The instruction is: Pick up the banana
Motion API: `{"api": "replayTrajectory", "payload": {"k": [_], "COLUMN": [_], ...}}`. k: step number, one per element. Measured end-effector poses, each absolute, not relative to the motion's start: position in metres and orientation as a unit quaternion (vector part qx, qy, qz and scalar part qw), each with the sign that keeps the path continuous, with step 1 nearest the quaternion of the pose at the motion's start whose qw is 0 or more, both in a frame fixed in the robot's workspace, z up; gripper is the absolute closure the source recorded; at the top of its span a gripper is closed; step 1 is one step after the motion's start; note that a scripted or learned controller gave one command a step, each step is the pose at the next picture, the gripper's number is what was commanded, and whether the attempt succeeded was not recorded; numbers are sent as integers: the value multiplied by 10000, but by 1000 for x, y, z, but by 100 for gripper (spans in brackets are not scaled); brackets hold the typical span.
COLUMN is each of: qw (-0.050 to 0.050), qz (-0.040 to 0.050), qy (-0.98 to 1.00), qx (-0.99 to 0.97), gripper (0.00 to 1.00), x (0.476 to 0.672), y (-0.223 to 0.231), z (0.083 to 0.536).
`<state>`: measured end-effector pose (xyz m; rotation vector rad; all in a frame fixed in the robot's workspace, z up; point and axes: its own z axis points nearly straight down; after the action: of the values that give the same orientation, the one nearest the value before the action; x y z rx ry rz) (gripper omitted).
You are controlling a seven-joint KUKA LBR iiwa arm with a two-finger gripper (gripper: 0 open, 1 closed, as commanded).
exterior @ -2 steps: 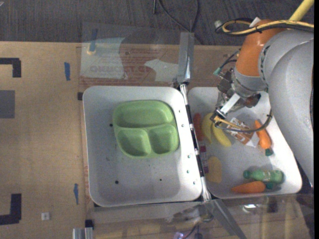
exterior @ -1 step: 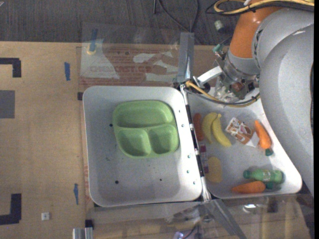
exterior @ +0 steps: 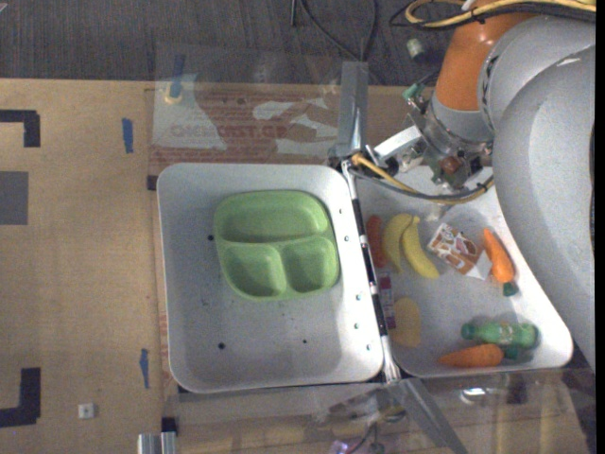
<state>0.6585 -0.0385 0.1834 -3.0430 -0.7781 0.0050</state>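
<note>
So the gripper (exterior: 446, 170) is hanging over the far edge of the right bin (exterior: 544, 348), tucked under the orange band of the arm (exterior: 548, 93), and honestly I'm not able to say how the claw is set from here, cables and wrist hardware are covering it, so no call on that. It's sitting short of the target, up and to the right of it, which I'm reading as a staging spot before dropping in. The banana (exterior: 412, 246) is lying flat on the right bin's floor near the divider, a pale yellow curved pair of pieces side by side, with a small orange carrot (exterior: 375, 239) touching its left side and a snack packet (exterior: 455, 250) just beside it on the right. Another carrot (exterior: 498, 258), a green bottle (exterior: 499, 333) and a third carrot (exterior: 473, 356) are scattered further out. The green divided tray (exterior: 276, 244) is sitting alone in the left bin (exterior: 189, 329).
</note>
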Motion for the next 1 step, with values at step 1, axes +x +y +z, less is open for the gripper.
{"api": "replayTrajectory", "payload": {"k": [1], "qw": [14], "qz": [24], "qy": [-2498], "qx": [-9683], "gripper": [0], "x": [597], "y": [-44], "z": [183]}}
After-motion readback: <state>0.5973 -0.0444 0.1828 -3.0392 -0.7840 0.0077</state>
